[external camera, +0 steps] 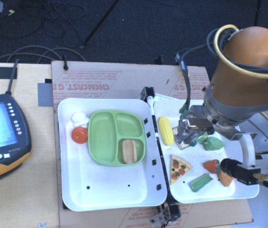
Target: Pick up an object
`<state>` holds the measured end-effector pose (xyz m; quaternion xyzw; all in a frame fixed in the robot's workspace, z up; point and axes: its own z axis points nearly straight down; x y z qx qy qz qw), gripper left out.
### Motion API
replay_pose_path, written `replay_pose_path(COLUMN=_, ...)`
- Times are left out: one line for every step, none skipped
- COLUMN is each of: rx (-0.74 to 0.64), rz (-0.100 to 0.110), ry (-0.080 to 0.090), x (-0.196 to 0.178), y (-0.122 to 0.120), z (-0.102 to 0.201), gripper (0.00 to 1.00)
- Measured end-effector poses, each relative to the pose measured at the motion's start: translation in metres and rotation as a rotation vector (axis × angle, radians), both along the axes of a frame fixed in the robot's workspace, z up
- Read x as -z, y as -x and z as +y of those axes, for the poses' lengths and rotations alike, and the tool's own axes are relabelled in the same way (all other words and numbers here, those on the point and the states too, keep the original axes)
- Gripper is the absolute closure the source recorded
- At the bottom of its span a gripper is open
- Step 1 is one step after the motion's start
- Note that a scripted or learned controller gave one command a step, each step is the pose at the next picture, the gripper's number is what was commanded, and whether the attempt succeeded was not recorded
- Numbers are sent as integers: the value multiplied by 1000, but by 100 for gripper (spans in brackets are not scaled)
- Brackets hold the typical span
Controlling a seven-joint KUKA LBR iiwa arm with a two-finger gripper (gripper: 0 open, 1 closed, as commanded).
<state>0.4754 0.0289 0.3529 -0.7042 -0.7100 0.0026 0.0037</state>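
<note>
My gripper (187, 137) hangs low over the right bin (248, 191), just right of a yellow corn cob (166, 130). A teal-green leafy toy (213, 143) lies right beside it. In front of it lie a pizza slice (178, 168), a green block (200, 182), a red piece (211, 165) and an orange piece (225, 178). The metal fingers are dim against the bin floor, so I cannot make out their spacing or anything between them.
The left bin (105, 189) holds a green divided plate (115, 137) with a tan bread piece (129, 151) in one section, plus a red tomato (80, 135) and a white object (79, 118). A tablet-like pendant (1, 132) lies at far left.
</note>
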Motion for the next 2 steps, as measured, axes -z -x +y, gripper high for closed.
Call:
replay_pose_path(rx=-3, rz=-8, ry=-1, x=-37, y=0, z=99, gripper=100)
replay_pose_path(rx=10, rz=-9, ry=2, x=-65, y=-1, z=62, gripper=100)
